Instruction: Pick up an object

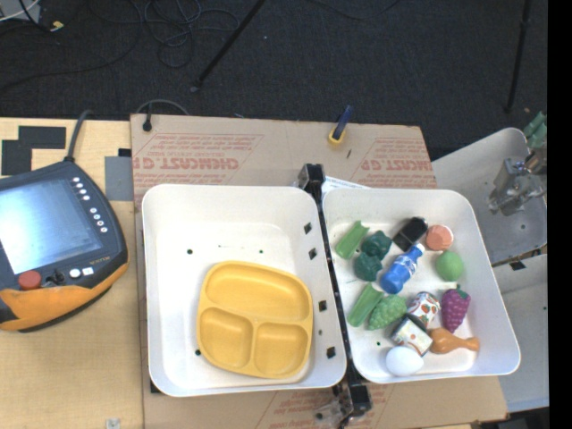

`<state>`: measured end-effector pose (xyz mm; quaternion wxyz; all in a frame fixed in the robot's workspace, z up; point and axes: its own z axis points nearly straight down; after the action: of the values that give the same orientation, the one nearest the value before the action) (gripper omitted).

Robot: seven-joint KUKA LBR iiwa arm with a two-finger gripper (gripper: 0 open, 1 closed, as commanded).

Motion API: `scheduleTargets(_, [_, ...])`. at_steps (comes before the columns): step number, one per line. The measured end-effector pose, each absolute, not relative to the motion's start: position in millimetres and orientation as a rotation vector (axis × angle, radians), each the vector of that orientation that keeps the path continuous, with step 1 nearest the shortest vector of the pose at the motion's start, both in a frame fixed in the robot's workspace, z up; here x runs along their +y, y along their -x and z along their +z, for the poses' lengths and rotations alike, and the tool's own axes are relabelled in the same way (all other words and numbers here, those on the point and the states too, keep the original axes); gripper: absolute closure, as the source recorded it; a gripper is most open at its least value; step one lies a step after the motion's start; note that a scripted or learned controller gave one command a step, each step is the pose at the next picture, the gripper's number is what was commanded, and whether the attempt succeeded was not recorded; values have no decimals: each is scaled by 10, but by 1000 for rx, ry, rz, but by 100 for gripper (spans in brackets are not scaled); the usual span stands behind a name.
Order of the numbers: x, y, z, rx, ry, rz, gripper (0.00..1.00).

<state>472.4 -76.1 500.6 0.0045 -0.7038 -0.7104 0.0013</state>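
The right bin holds several toy foods. Among them are a blue bottle, a black block, a peach ball, a green lime, purple grapes, a white egg and an orange drumstick. Green pieces lie toward the bin's left side. My gripper is at the right edge of the view, outside the right bin and apart from every object.
The left bin holds a yellow divided plate. A teach pendant lies on the bench at far left. Cardboard sits under both bins, with a blue-yellow clamp at its back edge.
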Motion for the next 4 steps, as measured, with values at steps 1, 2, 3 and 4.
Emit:
scheduleTargets(1, [-174,-5908,4293,-2226,2212,4,100])
scheduleTargets(2, [25,-5707,3934,-2218,2216,8,100])
scheduleTargets(3, [36,-5176,5481,-2229,2228,-19,100])
scheduleTargets(4, [238,-5195,3718,-2211,2212,24,100])
